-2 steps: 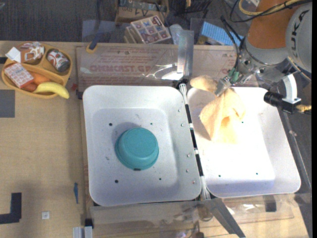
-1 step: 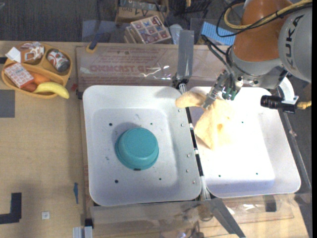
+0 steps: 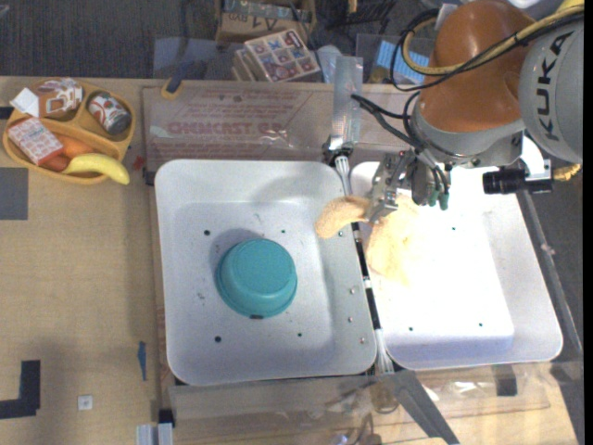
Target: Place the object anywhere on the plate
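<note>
Camera view puts the task's object, a pale tan banana-shaped piece (image 3: 339, 215), right at the tool (image 3: 382, 204): you can see its right end caught between the fingers, so the tool is closed on it. The piece juts out to the left of the tool, tilted, and hangs over the right rim of the left bin (image 3: 185, 193), close to the seam where the two bins meet. Just below the tool, in the right bin (image 3: 482, 295), you see a pale yellowish patch (image 3: 394, 248); whether it is an object or a glare, you cannot tell. Well to the lower left of the tool, the teal plate (image 3: 258, 277) sits upside-down-bowl-like in the middle of the left bin, apart from the piece. Far to the tool's left, on the table (image 3: 74, 295), a yellow tray (image 3: 65, 137) carries toy food, with a yellow banana (image 3: 97, 165) at its near edge.
</note>
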Robot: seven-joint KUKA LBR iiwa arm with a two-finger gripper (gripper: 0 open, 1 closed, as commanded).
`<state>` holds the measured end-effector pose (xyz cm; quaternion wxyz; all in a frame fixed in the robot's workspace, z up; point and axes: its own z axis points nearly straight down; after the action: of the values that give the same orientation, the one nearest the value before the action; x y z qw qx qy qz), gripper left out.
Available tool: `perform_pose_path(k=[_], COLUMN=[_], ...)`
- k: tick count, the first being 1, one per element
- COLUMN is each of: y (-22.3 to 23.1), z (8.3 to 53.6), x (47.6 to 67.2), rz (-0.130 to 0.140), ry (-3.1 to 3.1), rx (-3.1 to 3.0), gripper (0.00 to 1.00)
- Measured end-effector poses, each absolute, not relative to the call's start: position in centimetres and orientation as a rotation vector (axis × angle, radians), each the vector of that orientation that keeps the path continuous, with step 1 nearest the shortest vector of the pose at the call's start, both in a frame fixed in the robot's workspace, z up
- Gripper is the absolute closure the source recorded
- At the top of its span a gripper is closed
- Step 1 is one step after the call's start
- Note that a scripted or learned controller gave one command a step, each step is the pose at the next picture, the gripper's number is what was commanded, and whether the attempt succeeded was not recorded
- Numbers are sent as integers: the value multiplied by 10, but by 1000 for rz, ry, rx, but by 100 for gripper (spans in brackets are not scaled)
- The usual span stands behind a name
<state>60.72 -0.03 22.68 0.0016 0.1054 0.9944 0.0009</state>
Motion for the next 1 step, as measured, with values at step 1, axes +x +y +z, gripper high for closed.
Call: perform_pose_path(k=[1], y=[47], z=[232], x=[579], rz=[3], ry=[3138], rx=[7], gripper=[100])
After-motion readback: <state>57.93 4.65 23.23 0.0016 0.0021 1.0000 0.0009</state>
